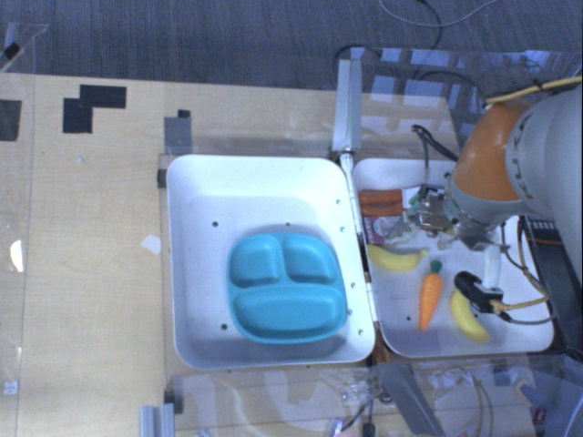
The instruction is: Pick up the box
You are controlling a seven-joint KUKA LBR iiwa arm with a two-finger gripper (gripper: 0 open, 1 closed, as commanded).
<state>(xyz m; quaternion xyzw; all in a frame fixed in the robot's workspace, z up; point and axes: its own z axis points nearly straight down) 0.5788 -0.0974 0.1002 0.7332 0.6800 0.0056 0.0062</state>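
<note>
Lying nearest in the right bin (537, 340) are a carrot (430, 300) and two bananas (397, 259); farther back, the box (381, 202) sits by the bin's left wall, with the gripper (428, 215) just beside it, finger state impossible to tell.

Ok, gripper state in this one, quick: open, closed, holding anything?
Gripper: cannot be told; it sits low in the right bin near the box, with nothing visibly held.

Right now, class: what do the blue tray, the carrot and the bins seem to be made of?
Blue tray: likely moulded plastic; one even colour, rounded compartments, soft sheen.
Carrot: probably a plastic toy; flat, uniform orange, smooth skin.
Bins: seemingly thin white plastic; smooth walls, rounded corners.
</note>
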